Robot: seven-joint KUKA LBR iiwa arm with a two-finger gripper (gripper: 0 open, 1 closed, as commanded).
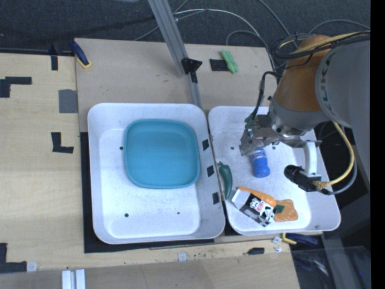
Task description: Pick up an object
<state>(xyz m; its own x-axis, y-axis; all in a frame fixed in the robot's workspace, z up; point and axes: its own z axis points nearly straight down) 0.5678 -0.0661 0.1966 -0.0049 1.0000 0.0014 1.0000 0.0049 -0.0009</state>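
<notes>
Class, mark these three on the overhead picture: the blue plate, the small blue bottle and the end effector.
blue plate (161, 153), camera view, middle of its flat face.
small blue bottle (260, 163), camera view, its side.
end effector (254, 144), camera view, between its fingertips.

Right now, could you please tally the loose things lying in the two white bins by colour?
Blue: 2, a light blue square plastic plate in the left bin and a small blue bottle-shaped thing in the right bin
Green: 1, a dark green curved thing
Orange: 1, an orange flat piece
Mixed black, white and orange: 1, a small printed packet
Total: 5
</notes>
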